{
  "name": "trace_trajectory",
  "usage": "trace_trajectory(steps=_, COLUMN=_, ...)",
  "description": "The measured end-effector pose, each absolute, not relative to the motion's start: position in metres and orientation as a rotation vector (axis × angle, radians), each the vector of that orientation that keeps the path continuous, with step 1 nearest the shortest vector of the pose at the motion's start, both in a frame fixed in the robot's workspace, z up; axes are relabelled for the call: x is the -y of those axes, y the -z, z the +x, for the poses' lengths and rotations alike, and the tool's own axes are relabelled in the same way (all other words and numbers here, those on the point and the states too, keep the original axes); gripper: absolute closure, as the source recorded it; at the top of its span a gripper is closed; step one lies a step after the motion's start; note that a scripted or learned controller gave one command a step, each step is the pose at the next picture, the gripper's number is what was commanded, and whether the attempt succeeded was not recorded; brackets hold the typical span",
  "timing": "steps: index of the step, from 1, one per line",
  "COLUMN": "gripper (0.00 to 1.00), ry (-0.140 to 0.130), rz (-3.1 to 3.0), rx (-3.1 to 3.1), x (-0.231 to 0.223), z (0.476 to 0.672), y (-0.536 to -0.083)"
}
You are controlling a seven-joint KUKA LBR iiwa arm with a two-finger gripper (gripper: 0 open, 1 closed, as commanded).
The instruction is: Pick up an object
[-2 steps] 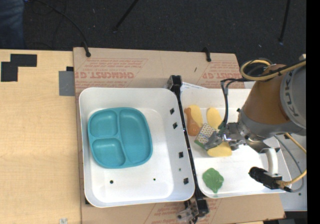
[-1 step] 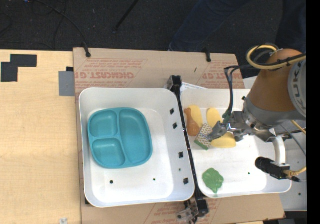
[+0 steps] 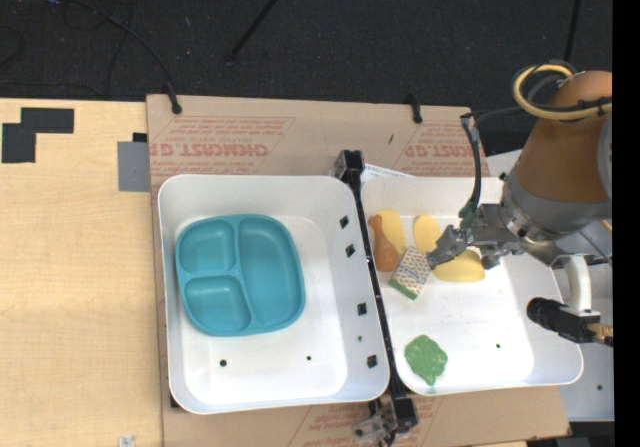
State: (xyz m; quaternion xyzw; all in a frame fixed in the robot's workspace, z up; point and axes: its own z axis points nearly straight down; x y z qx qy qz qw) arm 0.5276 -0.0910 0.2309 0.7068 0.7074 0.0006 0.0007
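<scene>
Two white bins side by side on the desk here. My gripper is down in the right bin, right up against a yellow lemon-looking piece, but honestly I can't tell how wide it's open or whether it's got anything. Just beside it sit a small patterned packet, an orange-brown piece and two more yellow bits. A green object lies near the front edge. The left bin holds a teal divided plate.
</scene>
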Motion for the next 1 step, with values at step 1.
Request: trace_trajectory(steps=1, gripper=1.0, ry=0.003, rz=2.22, rx=-2.23, x=0.0344, z=0.5362, y=-0.2201)
